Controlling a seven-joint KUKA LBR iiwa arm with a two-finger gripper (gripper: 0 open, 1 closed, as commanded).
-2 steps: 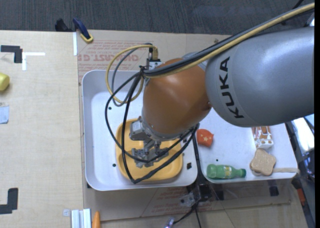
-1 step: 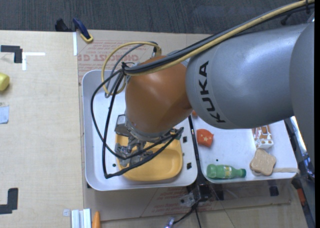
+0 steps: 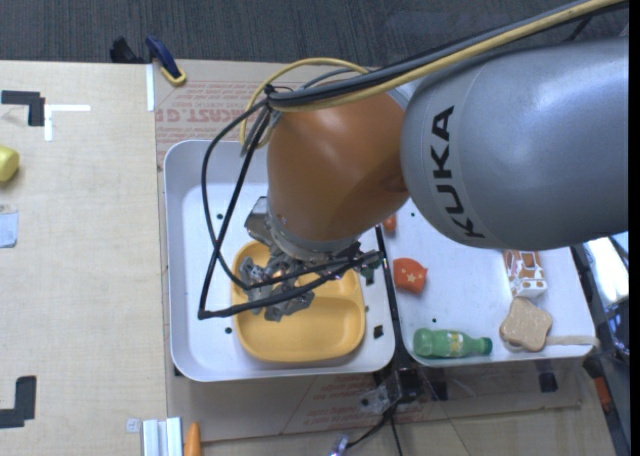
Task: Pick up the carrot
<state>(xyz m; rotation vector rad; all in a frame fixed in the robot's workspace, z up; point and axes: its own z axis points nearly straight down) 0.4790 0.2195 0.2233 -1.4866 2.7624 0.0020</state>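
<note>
My gripper (image 3: 276,292) hangs low over a yellow dish (image 3: 320,332) in the left bin (image 3: 190,274), with black cables looped around it. The big orange wrist band and grey arm cover the middle of both bins. A small orange sliver (image 3: 390,223) peeks out at the arm's edge near the divider between the bins; I cannot tell whether it is the carrot. A red-orange tomato-like piece (image 3: 408,275) with a green top lies in the right bin just past the divider.
The right bin (image 3: 470,284) holds a green bottle (image 3: 452,344) near its front edge, a slice of toast (image 3: 525,325) and a small red-and-white packet (image 3: 525,271). A yellow object (image 3: 7,164) lies on the bench at the far left.
</note>
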